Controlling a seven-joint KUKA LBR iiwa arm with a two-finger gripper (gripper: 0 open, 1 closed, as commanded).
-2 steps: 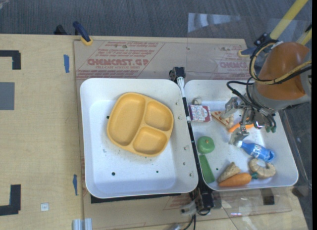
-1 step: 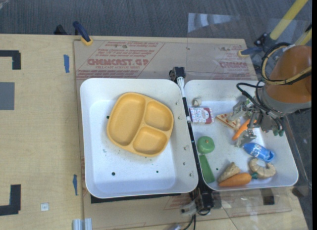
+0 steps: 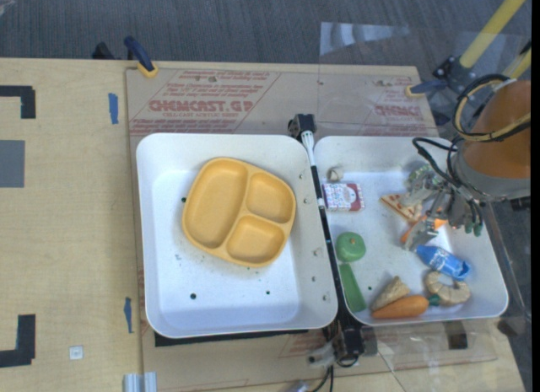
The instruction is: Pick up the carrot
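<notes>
The carrot [image 3: 402, 307] is orange and lies on its side along the front wall of the right bin [image 3: 375, 156]. A tan wedge-shaped item [image 3: 391, 291] touches its upper side. My gripper [image 3: 440, 201] hangs low over the right part of that bin, below the grey wrist and orange band [image 3: 504, 129]. It is well behind the carrot, above a small cluster of toy food that includes an orange-and-white piece [image 3: 422, 231]. Cables and the gripper body hide what lies directly beneath it.
The right bin also holds a red-and-white packet [image 3: 342, 196], a green round piece [image 3: 351, 247], a green stick [image 3: 352, 287], a blue item [image 3: 441, 260], a beige biscuit-like item [image 3: 447, 288] and an orange slice [image 3: 398, 206]. A yellow divided plate [image 3: 239, 211] sits in the left bin [image 3: 160, 289].
</notes>
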